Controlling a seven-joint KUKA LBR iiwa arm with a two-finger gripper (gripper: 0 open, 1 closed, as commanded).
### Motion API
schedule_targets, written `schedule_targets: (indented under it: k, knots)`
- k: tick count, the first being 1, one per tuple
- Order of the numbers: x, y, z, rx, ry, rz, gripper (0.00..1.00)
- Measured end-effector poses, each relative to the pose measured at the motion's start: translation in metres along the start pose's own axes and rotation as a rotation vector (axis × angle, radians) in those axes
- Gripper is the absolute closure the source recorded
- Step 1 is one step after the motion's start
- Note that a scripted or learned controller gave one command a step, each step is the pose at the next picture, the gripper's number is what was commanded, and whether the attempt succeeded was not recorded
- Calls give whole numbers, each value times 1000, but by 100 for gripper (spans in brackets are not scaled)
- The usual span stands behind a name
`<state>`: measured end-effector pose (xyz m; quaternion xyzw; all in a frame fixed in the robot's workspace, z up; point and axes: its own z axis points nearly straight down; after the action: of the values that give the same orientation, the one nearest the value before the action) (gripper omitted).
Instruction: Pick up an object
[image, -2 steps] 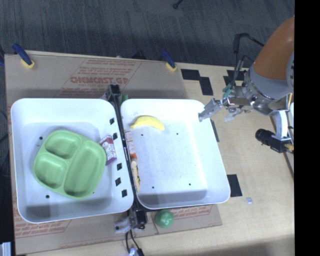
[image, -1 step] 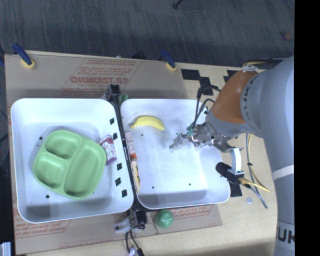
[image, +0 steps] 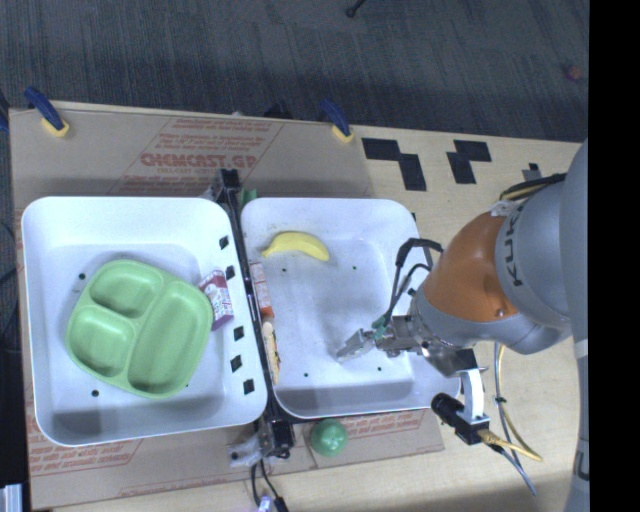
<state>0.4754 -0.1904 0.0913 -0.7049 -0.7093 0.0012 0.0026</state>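
A yellow banana (image: 296, 245) lies near the back of the right bin (image: 330, 212). A thin wrapped bar (image: 264, 318) rests along that bin's left wall. In the left bin (image: 40, 250) a green divided plate (image: 138, 327) takes up the middle, with a small red and white packet (image: 217, 296) beside its right edge. My gripper (image: 354, 346) hangs low over the right bin's floor, in its front right part, well in front of the banana and touching none of the objects.
A green ball (image: 327, 436) sits on the cardboard just outside the right bin's front wall. The arm's orange band (image: 470, 275) and grey body cover the right bin's right wall. Black clips (image: 232, 185) run along the divide between the bins.
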Motion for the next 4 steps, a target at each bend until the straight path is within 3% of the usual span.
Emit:
schedule_targets:
  k: [1,2,3,4]
  knots:
    - [-21,62,-1,-5,-1,2,0]
    - [-16,25,-21,-2,-1,0,0]
    - [-20,1,-1,-3,-2,-1,0]
    - [-21,52,-1,-4,-1,1,0]
